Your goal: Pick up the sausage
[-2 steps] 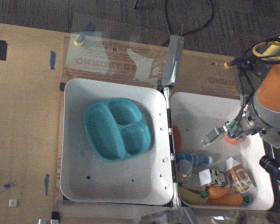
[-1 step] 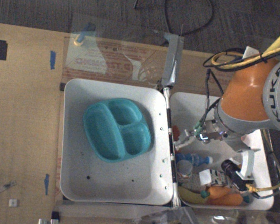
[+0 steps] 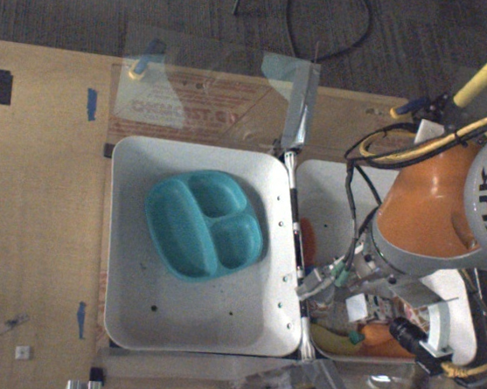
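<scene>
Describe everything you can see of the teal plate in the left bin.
The teal plate is a rounded, smooth dish that looks like plastic, split by raised ridges into three compartments: one large along its left side and two smaller on the right. All three look bare. It lies flat and upright, turned at a slant, in the upper middle of the left bin, resting on the bin's white floor. Nothing else touches it; the arm is over the right bin.
</scene>
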`<action>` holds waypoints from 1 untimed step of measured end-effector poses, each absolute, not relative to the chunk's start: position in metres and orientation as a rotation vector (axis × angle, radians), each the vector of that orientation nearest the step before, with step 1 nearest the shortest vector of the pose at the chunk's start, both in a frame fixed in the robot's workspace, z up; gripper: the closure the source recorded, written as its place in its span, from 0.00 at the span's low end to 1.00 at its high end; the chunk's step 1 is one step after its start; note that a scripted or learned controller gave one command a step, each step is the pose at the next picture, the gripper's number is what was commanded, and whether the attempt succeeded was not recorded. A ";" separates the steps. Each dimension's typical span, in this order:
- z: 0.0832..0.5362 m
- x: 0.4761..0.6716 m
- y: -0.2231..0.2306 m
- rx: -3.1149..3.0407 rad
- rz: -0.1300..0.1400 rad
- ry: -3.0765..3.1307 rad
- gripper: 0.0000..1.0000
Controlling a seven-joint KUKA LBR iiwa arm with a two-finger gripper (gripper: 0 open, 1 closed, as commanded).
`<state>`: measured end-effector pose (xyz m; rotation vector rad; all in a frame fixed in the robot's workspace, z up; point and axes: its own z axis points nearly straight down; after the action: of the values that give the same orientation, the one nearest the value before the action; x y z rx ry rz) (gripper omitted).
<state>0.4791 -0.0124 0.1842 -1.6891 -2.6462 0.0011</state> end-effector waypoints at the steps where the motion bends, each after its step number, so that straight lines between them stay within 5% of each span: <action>1: 0.165 0.574 -0.112 -1.825 -0.001 -2.561 0.00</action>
<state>0.5739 -0.1120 0.1647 -1.8252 -2.5608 -0.0009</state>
